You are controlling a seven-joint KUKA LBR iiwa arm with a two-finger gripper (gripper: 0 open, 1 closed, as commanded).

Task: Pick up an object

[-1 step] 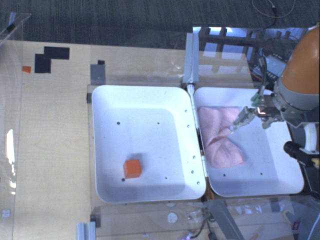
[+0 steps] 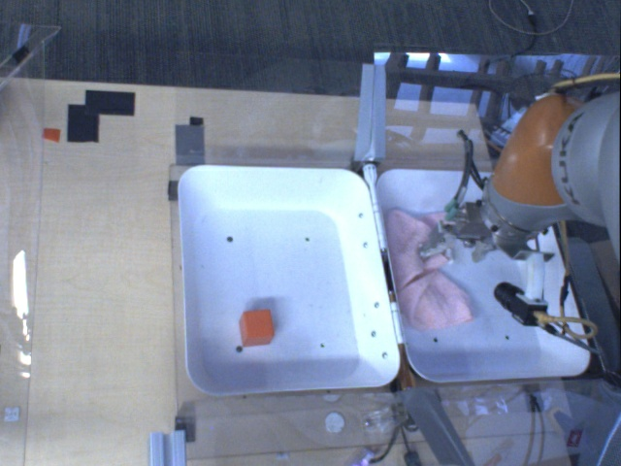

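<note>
Target looks like the crumpled pink cloth (image 2: 427, 275). It lies in the right shallow white plastic bin (image 2: 505, 355), just right of the centre seam (image 2: 384, 260) where the 2 bins meet, and its left edge is close to touching that seam.

The gripper (image 2: 444, 244) hangs over the upper half of the cloth, a bit further right of the seam, on the grey arm with the orange band (image 2: 543, 158). Pincer state: can't tell from this angle whether it's apart or together, or whether it touches the fabric. Nothing shows as held, so I judge the pick not yet made.

Handling, my read:
- Light, soft and limp. It will sag and drape once lifted.
- Not fragile or slippery. The risk is pinching only 1 thin layer that slides out.
- Flat areas give the pincer nothing to bite, so it could close on air or scrape the bin floor.
- Best hold is a raised fold. The ridge across the middle of the cloth, right of the seam, looks the bulkiest. Go straight down on it and close across the fold, not along it.
- Stay off the seam-side edge, since the bin wall crowds the approach there.

The other candidate is a small orange cube (image 2: 257, 327), well left of the seam in the left white plastic bin (image 2: 281, 216). It's rigid, and far from the gripper.
</note>
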